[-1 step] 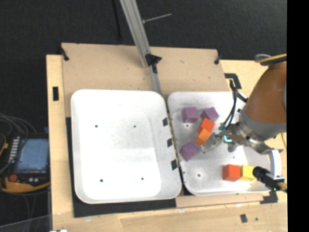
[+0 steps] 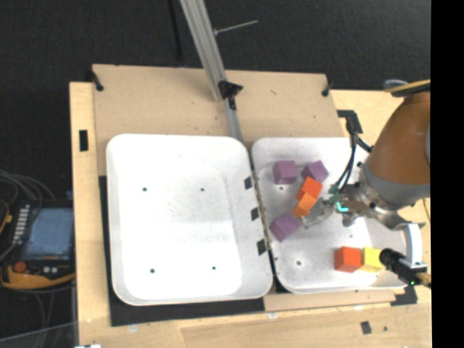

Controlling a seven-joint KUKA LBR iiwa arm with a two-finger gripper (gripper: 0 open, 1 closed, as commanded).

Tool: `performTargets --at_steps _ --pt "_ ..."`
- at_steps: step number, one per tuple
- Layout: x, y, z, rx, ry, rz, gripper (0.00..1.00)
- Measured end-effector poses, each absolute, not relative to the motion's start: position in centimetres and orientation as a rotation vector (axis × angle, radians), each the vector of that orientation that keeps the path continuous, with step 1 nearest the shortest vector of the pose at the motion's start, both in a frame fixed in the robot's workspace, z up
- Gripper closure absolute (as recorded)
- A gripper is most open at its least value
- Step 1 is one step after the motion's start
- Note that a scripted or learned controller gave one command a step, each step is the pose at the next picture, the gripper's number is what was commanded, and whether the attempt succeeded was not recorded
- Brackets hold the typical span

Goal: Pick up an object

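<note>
The arm reaches into the right bin (image 2: 290,280), its hand (image 2: 317,214) beside the orange block (image 2: 307,196); finger state unclear.

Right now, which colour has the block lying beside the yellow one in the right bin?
Red-orange. The block touches the yellow block, seen in the camera view.

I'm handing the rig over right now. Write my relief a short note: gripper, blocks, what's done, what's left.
Gripper: low in the right bin, at the orange block; the fingers' state is not clear from this view.
Blocks, all in the right bin: two purple blocks at the back, a third purple block by the divider, a red block touching a yellow block at the front.
Done: nothing visibly lifted.
Left: grasp one block and raise it.
</note>
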State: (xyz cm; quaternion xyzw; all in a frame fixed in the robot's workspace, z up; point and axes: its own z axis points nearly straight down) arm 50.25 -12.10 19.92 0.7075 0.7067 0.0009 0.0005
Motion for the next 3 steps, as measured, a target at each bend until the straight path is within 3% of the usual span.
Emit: performTargets --at_steps 1,2,3 --pt "51.2 -12.4 14.4 2.226 2.221 -0.006 0.00" --pt "51.8 -12.6 12.6 2.207 2.210 0.018 0.00" --pt "51.8 -12.6 13.4 2.217 2.202 0.021 1.00"
